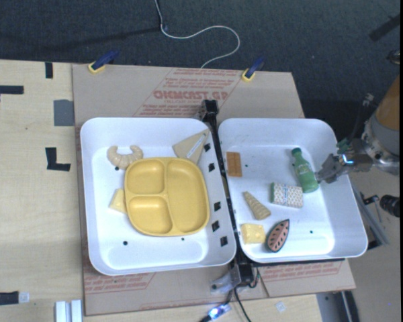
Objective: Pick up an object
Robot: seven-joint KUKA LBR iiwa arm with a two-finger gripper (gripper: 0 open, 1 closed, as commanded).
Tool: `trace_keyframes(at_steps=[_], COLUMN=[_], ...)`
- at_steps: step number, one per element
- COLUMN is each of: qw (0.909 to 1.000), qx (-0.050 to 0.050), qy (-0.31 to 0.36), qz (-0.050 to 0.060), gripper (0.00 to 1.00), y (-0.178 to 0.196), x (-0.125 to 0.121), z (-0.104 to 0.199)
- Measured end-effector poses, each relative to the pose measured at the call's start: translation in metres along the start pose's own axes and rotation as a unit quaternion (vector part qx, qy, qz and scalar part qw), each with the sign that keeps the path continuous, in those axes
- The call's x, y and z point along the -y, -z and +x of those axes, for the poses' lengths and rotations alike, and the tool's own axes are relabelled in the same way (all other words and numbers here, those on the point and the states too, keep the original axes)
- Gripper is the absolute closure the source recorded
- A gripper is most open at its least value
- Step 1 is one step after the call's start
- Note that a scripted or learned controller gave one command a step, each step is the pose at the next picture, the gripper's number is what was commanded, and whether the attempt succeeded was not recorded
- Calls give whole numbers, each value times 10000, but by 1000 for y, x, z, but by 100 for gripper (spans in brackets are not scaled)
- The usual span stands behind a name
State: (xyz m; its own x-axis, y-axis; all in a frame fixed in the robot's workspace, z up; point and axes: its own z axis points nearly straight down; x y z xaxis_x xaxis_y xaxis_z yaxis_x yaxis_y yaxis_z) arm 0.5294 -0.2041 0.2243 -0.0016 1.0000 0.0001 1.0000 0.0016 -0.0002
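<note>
Green plastic bottle [303,170] lies just left of the jaws [330,166]; whether they are parted I cannot tell. Light, rigid, slippery—probably best gripped across its body.

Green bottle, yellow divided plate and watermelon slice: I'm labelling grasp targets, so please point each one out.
green bottle [303,171], camera view, on the middle of its body.
yellow divided plate [166,196], camera view, on the ridge between its compartments.
watermelon slice [277,235], camera view, on its red seeded face.
</note>
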Motion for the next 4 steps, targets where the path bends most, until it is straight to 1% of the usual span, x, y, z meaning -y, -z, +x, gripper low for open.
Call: trace_keyframes(at_steps=[2, 3, 4], qw=[10000, 10000, 10000], qx=[-6, -6, -7], qy=[24, 24, 23], qz=[4, -3, -3], gripper=[100, 100, 100], y=[-18, -10, -13], x=[-59, -81, -116], z=[84, 125, 165])
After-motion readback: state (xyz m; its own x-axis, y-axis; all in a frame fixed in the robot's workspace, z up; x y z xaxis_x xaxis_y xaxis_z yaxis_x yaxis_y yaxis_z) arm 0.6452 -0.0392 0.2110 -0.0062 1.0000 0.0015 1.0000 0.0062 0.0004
